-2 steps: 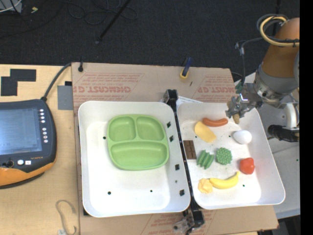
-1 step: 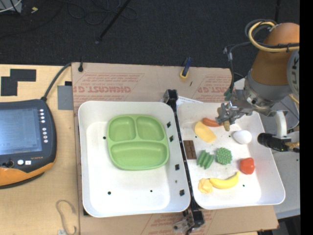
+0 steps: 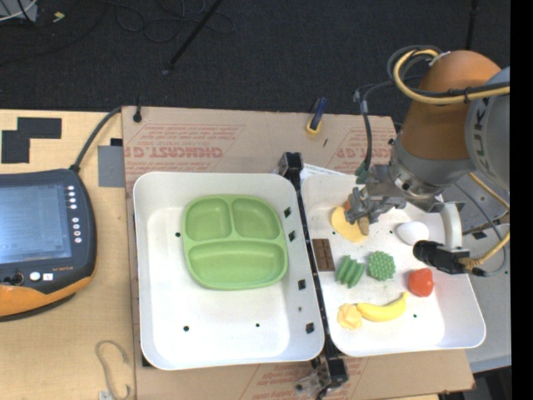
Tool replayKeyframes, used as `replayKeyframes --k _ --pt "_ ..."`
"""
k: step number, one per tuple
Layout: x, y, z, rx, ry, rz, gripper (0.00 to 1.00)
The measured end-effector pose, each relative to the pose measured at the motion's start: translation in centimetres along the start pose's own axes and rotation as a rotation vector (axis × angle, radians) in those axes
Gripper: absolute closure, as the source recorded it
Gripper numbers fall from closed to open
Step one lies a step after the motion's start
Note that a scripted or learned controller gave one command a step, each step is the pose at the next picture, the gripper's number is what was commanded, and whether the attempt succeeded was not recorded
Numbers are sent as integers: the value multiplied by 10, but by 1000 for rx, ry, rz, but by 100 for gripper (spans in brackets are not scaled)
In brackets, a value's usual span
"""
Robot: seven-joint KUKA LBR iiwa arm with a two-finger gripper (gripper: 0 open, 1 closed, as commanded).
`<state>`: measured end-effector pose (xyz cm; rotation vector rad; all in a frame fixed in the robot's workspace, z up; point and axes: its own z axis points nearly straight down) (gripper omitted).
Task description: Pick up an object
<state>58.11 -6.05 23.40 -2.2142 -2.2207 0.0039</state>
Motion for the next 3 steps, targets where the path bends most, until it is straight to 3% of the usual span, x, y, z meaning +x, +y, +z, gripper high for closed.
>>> replayKeyframes --k 1,2,3 --pt "17 -21 10 1 -1 2 100" --pt "8 -25 3 -3 -2 3 100" --pt "4 -10 14 -3 -3 4 100"
